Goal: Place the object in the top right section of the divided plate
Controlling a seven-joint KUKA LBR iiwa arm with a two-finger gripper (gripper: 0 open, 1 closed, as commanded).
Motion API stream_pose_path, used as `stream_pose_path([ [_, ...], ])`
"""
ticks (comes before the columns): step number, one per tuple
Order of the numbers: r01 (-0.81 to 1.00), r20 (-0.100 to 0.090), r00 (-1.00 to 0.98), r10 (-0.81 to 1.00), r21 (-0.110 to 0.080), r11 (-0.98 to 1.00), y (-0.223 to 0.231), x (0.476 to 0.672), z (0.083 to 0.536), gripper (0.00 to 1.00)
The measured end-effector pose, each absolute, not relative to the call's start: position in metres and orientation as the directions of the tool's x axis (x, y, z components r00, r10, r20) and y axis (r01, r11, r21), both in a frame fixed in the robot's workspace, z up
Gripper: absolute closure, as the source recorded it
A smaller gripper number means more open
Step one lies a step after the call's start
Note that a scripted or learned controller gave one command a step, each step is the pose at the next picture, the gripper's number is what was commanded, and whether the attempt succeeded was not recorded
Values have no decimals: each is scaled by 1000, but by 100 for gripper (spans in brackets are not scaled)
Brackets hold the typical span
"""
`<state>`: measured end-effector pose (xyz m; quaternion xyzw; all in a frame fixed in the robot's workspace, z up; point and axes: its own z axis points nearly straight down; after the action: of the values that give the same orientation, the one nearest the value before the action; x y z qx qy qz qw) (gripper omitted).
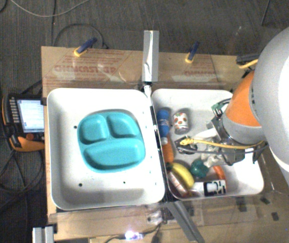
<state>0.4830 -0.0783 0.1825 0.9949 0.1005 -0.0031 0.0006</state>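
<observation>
Hovering: hand (211, 153) above toys (192, 171), right bin (246, 184).

Grey KUKA arm with an orange band, entering from 3 o'clock

The arm's large rounded pale-grey shell (286, 100) fills the 3 o'clock edge; at its 9 o'clock side sits a glossy orange band (242, 108), and at the band's 6 o'clock a curved grey metallic wrist ring (243, 131). A thin yellow cable (220, 144) runs across below the ring toward 9 o'clock, ending in a small yellow fitting. Dark brackets and pale metal parts of the two-finger gripper (210, 148) cluster there, too tangled to read in detail.
</observation>
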Motion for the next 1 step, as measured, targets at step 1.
stream_pose_path([
  [1,208,-7,978,208,0,-978,-97,482,183,100],
])
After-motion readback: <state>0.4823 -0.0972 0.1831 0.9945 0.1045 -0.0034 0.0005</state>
